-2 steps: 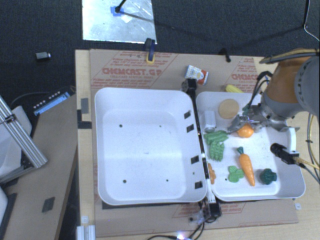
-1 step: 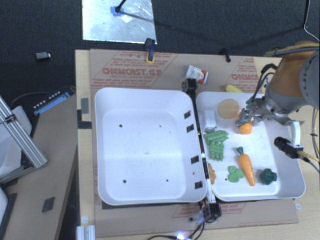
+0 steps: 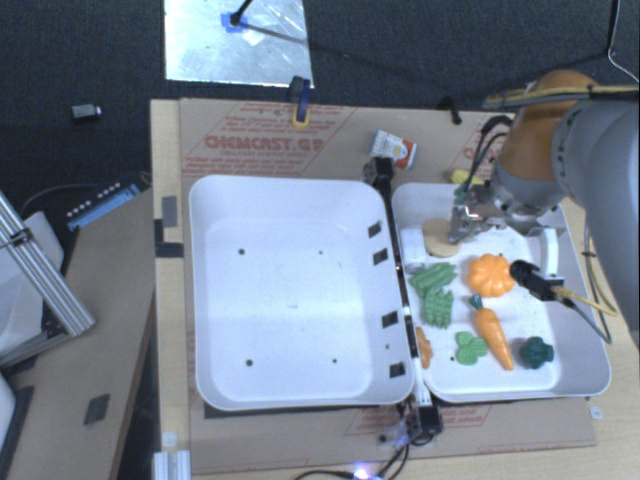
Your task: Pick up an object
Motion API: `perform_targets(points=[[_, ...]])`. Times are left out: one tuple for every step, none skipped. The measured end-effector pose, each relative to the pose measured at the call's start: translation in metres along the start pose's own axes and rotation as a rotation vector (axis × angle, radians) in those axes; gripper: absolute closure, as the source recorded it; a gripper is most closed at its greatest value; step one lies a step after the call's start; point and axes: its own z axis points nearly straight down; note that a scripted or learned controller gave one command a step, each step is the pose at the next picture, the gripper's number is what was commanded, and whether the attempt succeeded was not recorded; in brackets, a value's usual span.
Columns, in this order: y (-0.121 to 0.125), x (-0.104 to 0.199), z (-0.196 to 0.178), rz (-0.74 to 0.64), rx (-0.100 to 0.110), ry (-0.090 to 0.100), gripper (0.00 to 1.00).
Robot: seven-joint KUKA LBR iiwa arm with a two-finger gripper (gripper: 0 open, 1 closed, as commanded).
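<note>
The claw is low in the right bin, its tips at a flat tan disc just to its left; whether it is spread or clamped I cannot tell. Centre over the disc before closing, clear of the orange pumpkin below-right.

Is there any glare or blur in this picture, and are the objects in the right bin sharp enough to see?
Camera view: strong glare washes out the left bin floor and the foil sheet; the pumpkin and carrot in the right bin read clearly; the pincer over the tan disc is soft and shadowed.
</note>
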Motion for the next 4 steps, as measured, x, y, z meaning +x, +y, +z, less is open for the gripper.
perform_targets(points=[[0.001,0.001,0.000,-0.003,0.000,0.000,0.00],[-0.024,0.019,0.004,0.007,-0.036,-0.022,0.00],[-0.065,0.024,0.010,0.010,-0.018,-0.017,0.00],[-0.066,0.028,0.002,0.005,-0.008,-0.007,1.00]])
